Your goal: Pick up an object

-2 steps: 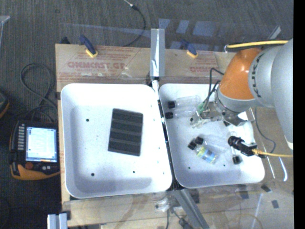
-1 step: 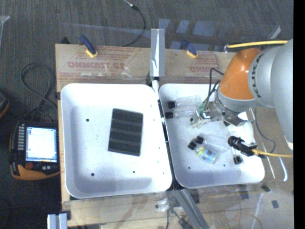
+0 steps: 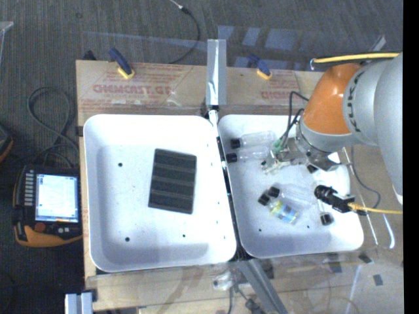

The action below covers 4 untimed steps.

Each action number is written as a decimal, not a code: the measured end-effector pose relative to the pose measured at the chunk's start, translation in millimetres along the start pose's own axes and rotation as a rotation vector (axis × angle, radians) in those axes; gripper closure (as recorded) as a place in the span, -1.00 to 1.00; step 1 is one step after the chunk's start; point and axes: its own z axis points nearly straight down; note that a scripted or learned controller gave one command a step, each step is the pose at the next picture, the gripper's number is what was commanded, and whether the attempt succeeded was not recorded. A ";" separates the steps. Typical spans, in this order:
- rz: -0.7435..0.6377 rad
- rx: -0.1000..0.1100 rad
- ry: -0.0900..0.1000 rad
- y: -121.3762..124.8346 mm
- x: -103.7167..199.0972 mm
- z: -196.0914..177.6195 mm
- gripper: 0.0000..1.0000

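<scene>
My gripper (image 3: 279, 156) hangs low over the back middle of the right bin (image 3: 294, 244), below the arm's orange band (image 3: 330, 106). Just to its left lie two clear plastic bottles with black caps (image 3: 251, 142). In front of it are a small black piece (image 3: 268, 195) and a clear bottle with a yellow and blue label (image 3: 288, 209). A small black cube (image 3: 325, 219) sits near the bin's right front. In the left bin (image 3: 105, 241) a flat black ribbed slab (image 3: 173, 180) lies alone.
A metal divider post (image 3: 215, 70) rises at the back between the bins. Blue clamps (image 3: 120, 63) hold the cardboard backing. A handheld pendant with a lit screen (image 3: 51, 201) lies on the floor at the left.
</scene>
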 end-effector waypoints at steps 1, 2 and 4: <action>0.000 0.000 0.000 0.1 0.2 0.0 -1.00; -0.057 0.003 -0.003 48.2 -4.8 19.8 -1.00; -0.056 0.004 -0.006 47.7 -6.6 9.3 -1.00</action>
